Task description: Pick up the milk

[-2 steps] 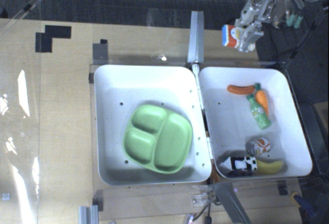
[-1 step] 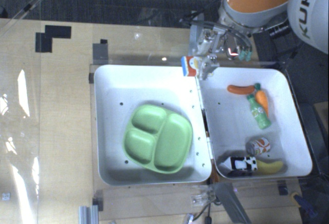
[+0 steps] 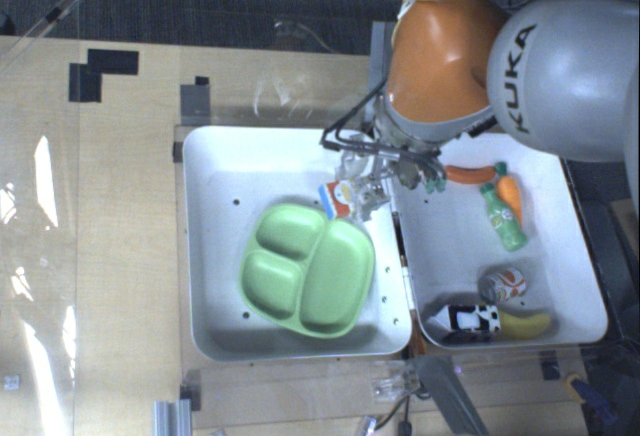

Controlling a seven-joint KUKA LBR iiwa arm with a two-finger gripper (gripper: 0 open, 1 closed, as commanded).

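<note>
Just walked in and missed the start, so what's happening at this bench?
A grey KUKA arm reaches in from the right, its tool low over the left bin, by a small carton next to the green divided plate. The right bin holds a green bottle, a carrot, a banana, a ball and a black-and-white toy.

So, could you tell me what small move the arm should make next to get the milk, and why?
Probably a slight shift toward the view's left, then down. The gripper hangs over the left bin, just right of the small carton, likely the milk, which sits against the green divided plate.
</note>
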